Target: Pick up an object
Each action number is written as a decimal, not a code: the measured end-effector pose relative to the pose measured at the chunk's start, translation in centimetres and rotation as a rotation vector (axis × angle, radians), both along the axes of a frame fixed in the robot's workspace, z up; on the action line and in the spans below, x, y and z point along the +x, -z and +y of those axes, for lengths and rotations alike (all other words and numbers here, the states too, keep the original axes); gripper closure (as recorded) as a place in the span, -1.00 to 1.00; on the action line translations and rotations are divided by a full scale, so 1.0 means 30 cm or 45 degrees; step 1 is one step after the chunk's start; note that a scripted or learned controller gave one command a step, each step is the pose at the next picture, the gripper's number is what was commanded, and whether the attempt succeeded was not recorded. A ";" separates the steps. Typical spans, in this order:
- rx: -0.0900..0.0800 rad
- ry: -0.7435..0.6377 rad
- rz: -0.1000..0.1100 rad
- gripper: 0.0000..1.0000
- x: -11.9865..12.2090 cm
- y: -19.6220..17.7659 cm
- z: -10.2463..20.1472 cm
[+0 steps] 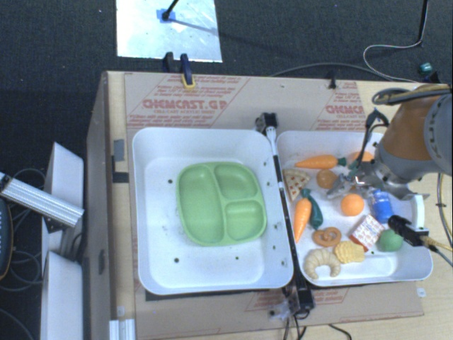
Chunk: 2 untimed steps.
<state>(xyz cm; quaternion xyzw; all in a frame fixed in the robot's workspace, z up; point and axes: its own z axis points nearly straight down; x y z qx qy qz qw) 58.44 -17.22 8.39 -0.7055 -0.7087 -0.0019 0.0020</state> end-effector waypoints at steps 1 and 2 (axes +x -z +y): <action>-0.006 -0.002 0.000 -1.00 0.266 -0.002 0.117; -0.009 0.004 -0.002 -1.00 0.091 -0.026 0.004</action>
